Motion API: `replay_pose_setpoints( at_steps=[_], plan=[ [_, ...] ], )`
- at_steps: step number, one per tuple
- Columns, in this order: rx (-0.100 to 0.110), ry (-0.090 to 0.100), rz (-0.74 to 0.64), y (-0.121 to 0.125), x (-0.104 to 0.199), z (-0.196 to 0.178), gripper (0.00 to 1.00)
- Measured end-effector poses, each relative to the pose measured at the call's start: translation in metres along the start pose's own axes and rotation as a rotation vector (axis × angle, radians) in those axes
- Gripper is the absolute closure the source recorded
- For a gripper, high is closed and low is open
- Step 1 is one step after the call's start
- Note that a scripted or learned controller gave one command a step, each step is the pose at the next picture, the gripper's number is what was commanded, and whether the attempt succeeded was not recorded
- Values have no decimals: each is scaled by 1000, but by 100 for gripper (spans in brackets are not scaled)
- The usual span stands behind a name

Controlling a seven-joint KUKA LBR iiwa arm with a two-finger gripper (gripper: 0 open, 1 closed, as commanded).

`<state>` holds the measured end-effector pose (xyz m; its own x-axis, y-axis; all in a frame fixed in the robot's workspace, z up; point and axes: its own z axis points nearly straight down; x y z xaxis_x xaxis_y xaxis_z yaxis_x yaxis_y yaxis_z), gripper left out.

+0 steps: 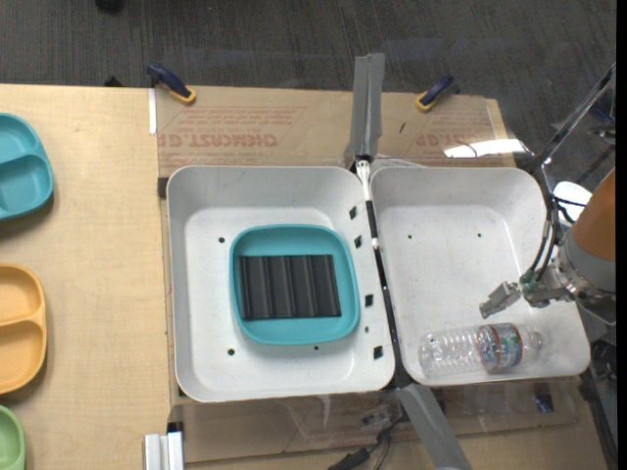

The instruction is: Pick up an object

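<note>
Bins: we count two shallow white bins, side by side on a sheet of brown cardboard (pixel 294 130) that covers the bench. The left bin (pixel 196 262) and the right bin (pixel 441 223) meet along a centre seam, with a grey bar (pixel 367 106) running up from that seam toward the far edge.

Contents, left bin: one teal tray (pixel 292 336) with a dark ribbed insert of four ridges, lying flat in the middle of the bin.

Contents, right bin: one clear plastic bottle (pixel 480 349), lying on its side along the near wall, cap end pointing right, with a coloured label band round its body.

Clamps: we count two, blue-handled with orange tips, one (pixel 169 82) at the far left corner of the cardboard, one (pixel 434 92) at the far right.

Plates, left of the bins on the pale wood table (pixel 88 213): three divided plates cut off by the frame edge, one teal (pixel 22 179), one orange (pixel 20 329), one green (pixel 8 441).

Arm: one, entering from the right, its orange band (pixel 600 213) at the frame edge. The wrist leans down and to the left over the right bin.

Gripper (pixel 502 300): one, low over the right bin's floor, just above and apart from the bottle, near its cap end. We see a grey finger (pixel 498 300) pointing left; whether the fingers stand wide or narrow we cannot tell. We see nothing between them.
</note>
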<state>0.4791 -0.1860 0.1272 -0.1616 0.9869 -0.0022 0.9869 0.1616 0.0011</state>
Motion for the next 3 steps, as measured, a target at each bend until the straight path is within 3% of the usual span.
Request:
replay_pose_setpoints(
  at_steps=[1, 2, 3],
  plan=[
    [2, 3, -163, -2, -4, 36, 0],
    [1, 2, -167, 1, 15, -2, 0],
    [-5, -1, -296, -1, -9, 34, 0]
  ],
)
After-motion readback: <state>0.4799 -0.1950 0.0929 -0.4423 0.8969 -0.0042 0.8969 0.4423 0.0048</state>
